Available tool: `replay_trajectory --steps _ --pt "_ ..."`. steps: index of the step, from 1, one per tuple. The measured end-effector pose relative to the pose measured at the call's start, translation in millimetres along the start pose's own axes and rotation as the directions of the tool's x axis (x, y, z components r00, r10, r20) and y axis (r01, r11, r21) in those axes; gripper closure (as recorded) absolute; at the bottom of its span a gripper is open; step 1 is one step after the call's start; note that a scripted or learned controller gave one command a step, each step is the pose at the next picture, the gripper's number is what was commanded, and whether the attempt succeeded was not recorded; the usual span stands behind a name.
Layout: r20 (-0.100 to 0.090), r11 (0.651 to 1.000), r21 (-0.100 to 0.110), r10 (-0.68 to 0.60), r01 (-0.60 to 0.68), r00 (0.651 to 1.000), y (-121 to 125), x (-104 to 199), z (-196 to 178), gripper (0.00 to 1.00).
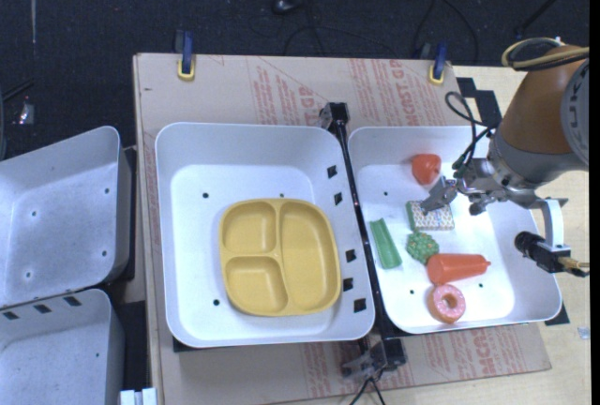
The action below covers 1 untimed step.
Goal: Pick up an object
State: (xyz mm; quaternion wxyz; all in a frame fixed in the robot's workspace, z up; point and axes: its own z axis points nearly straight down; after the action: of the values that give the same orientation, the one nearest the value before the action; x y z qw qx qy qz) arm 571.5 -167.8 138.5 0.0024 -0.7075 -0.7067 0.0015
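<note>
In the right bin (534,300) lie several toy foods: a red piece (426,167) at the back, a speckled pale block (431,217) in the middle, a green stick (384,242), a green broccoli-like lump (421,247), an orange carrot (457,266) and a pink ringed donut (448,302) at the front. My gripper (441,197) reaches in from the right and hangs just over the upper right corner of the speckled block. Nothing is visibly held in it.
The left bin (187,206) holds a yellow divided plate (279,255). A black divider (349,197) runs between the two bins. The grey arm with its orange band (539,117) crosses the right bin's far right side. Another white tray (56,206) sits off the bench at left.
</note>
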Motion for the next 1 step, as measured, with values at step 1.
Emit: replay_trajectory --steps 1 --pt "0.000 1.000 -0.009 0.001 -0.001 1.000 2.3 0.4 44.3 0.00"
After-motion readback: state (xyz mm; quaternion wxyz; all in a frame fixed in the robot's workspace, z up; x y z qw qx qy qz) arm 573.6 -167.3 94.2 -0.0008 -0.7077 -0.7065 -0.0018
